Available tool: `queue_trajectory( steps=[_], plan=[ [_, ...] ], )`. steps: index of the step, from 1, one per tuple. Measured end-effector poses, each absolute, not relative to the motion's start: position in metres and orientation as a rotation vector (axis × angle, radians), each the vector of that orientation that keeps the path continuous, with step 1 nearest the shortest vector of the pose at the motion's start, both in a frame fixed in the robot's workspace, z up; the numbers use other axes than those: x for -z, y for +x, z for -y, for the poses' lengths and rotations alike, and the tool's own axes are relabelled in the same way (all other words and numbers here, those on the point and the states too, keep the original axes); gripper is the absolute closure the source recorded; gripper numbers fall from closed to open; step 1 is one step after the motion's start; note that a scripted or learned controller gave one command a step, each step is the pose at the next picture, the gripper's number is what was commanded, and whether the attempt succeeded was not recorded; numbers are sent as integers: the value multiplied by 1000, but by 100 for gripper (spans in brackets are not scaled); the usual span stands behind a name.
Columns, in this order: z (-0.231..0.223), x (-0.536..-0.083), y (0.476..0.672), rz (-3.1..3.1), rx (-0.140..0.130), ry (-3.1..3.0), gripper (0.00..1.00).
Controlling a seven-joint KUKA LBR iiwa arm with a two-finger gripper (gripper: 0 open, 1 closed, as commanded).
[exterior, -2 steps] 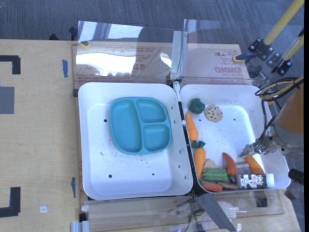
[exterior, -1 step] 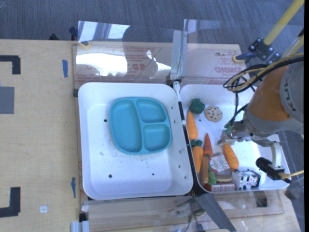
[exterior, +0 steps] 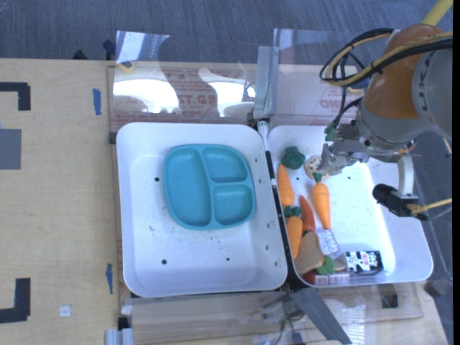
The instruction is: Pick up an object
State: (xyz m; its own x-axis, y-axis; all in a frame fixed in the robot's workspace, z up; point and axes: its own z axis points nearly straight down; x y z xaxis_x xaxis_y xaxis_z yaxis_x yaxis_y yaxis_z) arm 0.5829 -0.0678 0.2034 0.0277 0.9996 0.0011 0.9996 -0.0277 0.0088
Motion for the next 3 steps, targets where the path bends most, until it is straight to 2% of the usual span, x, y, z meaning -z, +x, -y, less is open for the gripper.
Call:
queue_trajectory(
  steps=[1, 2, 3],
  plan=[
    [70, -200, 581, -2186, 1, 2256, 0],
    [104, -110, 625, -2161, 9, 2285, 0],
    [123, -87, 638, -2195, -2, 2243, 0]
  ],
)
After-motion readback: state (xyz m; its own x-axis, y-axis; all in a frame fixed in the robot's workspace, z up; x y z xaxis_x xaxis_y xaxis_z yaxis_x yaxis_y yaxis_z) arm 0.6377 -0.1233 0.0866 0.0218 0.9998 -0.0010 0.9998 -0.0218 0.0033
